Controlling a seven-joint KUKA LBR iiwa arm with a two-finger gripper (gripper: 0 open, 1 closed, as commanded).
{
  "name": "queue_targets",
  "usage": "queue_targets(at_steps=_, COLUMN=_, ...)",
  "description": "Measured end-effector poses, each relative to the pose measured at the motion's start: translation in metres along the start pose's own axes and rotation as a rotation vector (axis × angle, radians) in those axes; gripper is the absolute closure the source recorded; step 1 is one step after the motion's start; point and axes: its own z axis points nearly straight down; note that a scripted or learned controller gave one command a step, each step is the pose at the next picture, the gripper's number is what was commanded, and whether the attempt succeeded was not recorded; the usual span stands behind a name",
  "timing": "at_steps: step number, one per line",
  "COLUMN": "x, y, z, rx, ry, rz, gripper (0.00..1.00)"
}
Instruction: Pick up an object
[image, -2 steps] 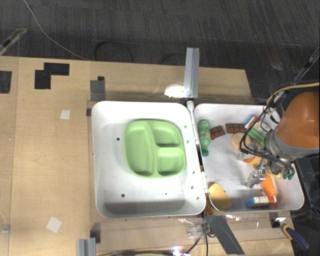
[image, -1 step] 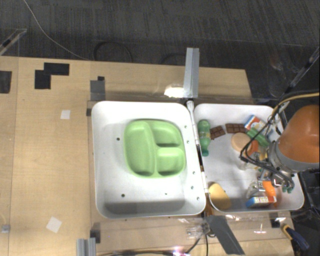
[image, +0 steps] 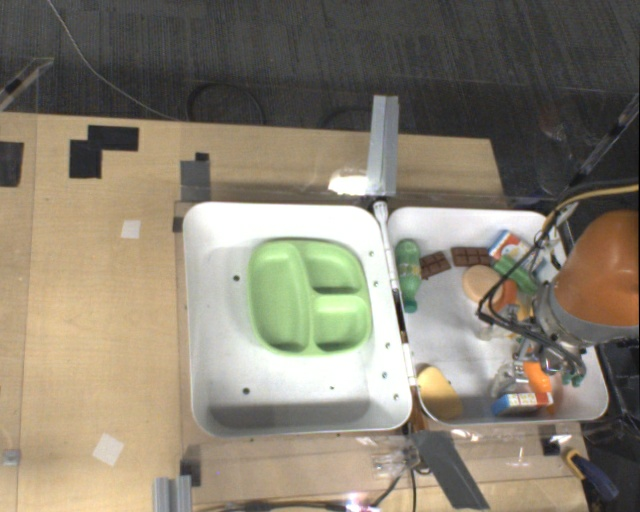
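Now | grey arm w/ orange band (image: 600, 275) over right shallow white bin (image: 450, 235), gripper (image: 535, 372) low at near-right corner | jaws: can't tell, tips lost in clutter | small orange object (image: 539, 380) prob. just beside tips, blue-white packet (image: 520, 403) below | green divided plastic tray (image: 307, 295) in left white bin (image: 210, 330).

A pale green divided tray (image: 306, 295) lies in a white bin (image: 215, 400); beside it, a green bottle (image: 407, 270).
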Motion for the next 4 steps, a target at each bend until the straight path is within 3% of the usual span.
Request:
queue_targets(at_steps=1, x=-0.006, y=0.001, z=-0.014, rx=0.002, ry=-0.017, rz=-0.007, gripper=1.0)
queue_targets(at_steps=2, x=0.006, y=0.052, z=-0.102, rx=-0.006, ry=0.007, rz=0.054, gripper=1.0)
queue_targets(at_steps=3, x=-0.022, y=0.019, z=-0.077, rx=-0.006, ry=0.015, rz=-0.06, gripper=1.0)
queue_targets(at_steps=4, x=-0.023, y=0.028, z=-0.05, rx=-0.01, ry=0.014, rz=-0.436, gripper=1.0)
